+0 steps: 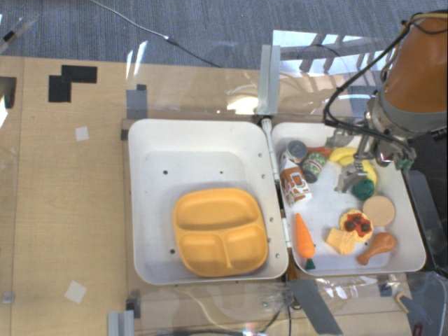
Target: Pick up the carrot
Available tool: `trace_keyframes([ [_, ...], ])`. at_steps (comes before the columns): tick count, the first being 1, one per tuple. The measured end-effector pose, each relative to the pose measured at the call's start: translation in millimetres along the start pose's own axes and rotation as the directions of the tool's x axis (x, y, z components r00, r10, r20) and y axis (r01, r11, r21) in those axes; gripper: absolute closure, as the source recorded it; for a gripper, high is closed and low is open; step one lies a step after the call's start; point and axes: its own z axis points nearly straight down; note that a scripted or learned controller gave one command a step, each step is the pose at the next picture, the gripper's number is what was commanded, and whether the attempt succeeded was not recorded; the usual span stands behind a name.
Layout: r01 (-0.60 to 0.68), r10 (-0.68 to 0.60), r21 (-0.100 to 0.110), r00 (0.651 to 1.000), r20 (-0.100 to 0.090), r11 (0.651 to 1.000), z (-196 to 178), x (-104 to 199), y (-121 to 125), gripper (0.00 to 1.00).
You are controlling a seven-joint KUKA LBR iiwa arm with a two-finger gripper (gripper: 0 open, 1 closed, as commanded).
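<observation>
The carrot (304, 236), orange with a small green tip, lies lengthwise along the left wall of the right bin (417, 256), near its front corner. My gripper (355, 175) hangs over the middle of the same bin, above a yellow banana (343, 157) and a green toy (363, 188). It is well behind and to the right of the carrot and nothing of the carrot is near it. The grey arm with its orange band (420, 61) reaches in from the upper right.
A yellow divided plate (220, 229) lies in the left bin (150, 187). Around the carrot in the right bin are a small carton (295, 184), a grey can (297, 149), a cracker (341, 241), a red-topped tart (357, 222), a round biscuit (379, 210) and a drumstick (376, 247).
</observation>
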Motion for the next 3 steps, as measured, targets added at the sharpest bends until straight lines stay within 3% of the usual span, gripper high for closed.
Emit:
trace_keyframes([
  [1, -0.029, 0.029, -0.001, 1.000, -0.006, 1.000, 62, 57, 18, 0.00],
  [2, 0.035, -0.035, -0.003, 0.999, -0.003, 0.999, 74, 55, 63, 0.00],
  [3, 0.401, -0.401, 0.001, 0.916, 0.001, 0.916, 74, 64, 9, 0.00],
])
